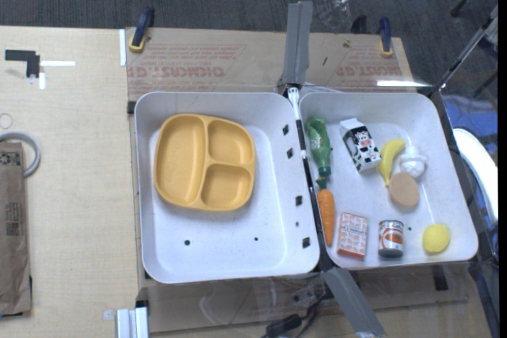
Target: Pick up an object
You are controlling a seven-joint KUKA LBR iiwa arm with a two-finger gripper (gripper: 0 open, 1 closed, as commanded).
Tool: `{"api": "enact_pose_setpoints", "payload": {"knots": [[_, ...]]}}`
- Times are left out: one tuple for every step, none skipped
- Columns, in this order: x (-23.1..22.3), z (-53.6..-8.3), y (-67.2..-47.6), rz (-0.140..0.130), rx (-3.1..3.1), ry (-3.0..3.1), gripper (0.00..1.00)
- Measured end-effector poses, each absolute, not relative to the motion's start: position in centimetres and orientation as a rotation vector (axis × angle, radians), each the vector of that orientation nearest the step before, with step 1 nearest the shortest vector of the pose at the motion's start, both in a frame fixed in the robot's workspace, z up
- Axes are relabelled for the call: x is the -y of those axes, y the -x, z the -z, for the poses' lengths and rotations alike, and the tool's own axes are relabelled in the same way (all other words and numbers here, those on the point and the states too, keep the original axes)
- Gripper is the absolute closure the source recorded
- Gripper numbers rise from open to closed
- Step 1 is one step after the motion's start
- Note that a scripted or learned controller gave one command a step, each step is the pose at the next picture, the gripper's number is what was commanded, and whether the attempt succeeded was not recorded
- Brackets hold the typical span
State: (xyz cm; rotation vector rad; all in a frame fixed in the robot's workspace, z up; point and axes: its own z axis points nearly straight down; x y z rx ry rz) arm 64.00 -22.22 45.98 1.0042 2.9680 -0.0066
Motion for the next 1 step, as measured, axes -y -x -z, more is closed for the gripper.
{"api": "enact_pose_setpoints", "payload": {"knots": [[22.23,-46.88,-64.14,0.009,-2.966,-1.001,1.0]]}}
